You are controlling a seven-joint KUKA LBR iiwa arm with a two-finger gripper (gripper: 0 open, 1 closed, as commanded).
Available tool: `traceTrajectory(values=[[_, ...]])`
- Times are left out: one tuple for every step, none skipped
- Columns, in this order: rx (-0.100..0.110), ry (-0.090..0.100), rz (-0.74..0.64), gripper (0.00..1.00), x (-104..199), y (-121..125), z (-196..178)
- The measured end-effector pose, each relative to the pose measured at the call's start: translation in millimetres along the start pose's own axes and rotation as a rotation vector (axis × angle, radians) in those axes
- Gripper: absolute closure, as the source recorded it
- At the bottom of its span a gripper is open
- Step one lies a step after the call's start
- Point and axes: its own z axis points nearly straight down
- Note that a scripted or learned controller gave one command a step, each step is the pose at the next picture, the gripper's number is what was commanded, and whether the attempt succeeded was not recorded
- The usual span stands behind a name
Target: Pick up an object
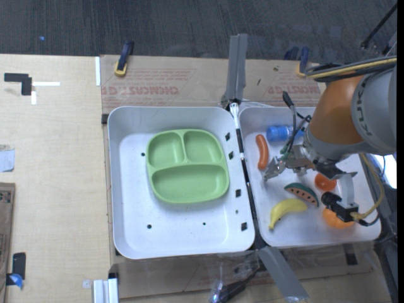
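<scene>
Inspecting the right bin (372, 235), I find the gripper (273, 170) low over its floor, between the orange-red sausage-shaped toy (262, 151) and the watermelon slice (301, 191). I cannot tell from this angle how the tool is set, and nothing is visibly held. Nearest candidates are that sausage toy, just beside the tool toward the divider, and the banana (285, 211) nearer the front wall. I judge both light, hollow plastic, stiff and smooth, so liable to slip. I would take the sausage across its narrow middle. The green plate (187, 166) lies in the left bin (126, 232).
</scene>
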Motion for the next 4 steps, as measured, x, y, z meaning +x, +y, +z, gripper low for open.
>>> traceTrajectory(values=[[0.036, 0.006, -0.011, 0.0, -18.2, 89.9, 6.3], [0.001, 0.001, 0.016, 0.0, -48.5, -45.5, -0.7], [0.0, 0.001, 0.019, 1.0, -49.7, -45.3, -10.2], [0.0, -0.002, 0.018, 1.0, 24.8, 5.4, -266.3]])
